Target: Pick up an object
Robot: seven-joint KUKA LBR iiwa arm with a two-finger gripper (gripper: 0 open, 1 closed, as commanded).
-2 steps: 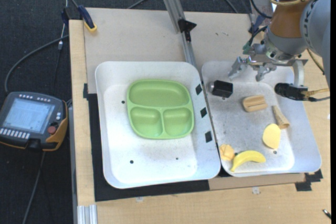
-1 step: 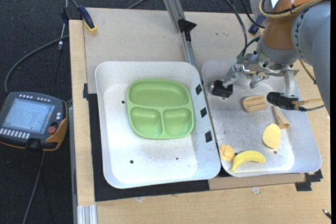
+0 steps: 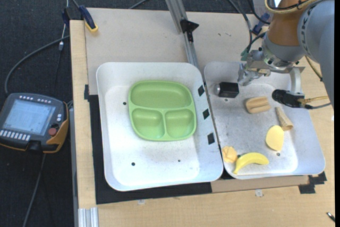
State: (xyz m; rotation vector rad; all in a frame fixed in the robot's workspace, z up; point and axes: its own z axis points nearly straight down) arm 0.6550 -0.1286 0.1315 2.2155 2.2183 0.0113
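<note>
My gripper [image 3: 249,74] hangs over the far left part of the right bin [image 3: 313,159], under the grey arm with the orange band. A small black block [image 3: 228,90] lies just left of and below it, apart from it as far as I can see. A tan wooden block [image 3: 257,104] sits a little nearer the front. Further forward lie a tan peg [image 3: 283,118], a pale yellow slice [image 3: 274,137], a yellow banana [image 3: 251,160] and a small orange-yellow piece [image 3: 229,154]. Nothing shows in the gripper's hold.
A green divided plate [image 3: 161,110] lies in the left bin [image 3: 114,167]. A metal post [image 3: 175,2] rises behind the wall between the bins. Cables and a black part [image 3: 287,97] trail off the arm over the right bin's far right side. A teach pendant [image 3: 32,122] rests left of the bench.
</note>
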